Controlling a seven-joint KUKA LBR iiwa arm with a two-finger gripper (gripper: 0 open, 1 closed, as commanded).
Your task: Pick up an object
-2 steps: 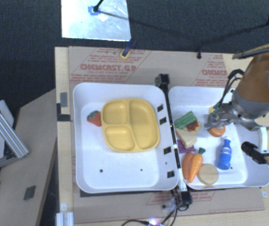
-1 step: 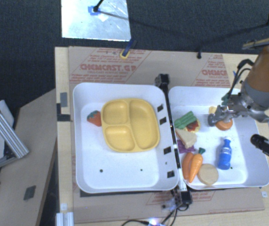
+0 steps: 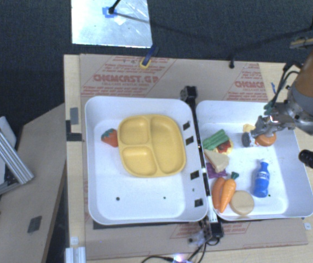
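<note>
1. Camera view: the gripper (image 3: 258, 131) is low in the right bin (image 3: 299, 163), at its far side, just beside an orange round piece (image 3: 266, 139).
2. Whether it is open or closed, I cannot tell.
3. Nearby in that bin lie a blue bottle (image 3: 261, 178), two carrots (image 3: 223, 192), a tan disc (image 3: 242, 203) and a green piece (image 3: 215, 139).
4. Left bin (image 3: 99, 201): a yellow divided plate (image 3: 150, 145), with a strawberry (image 3: 110, 137) touching its left edge.
</note>
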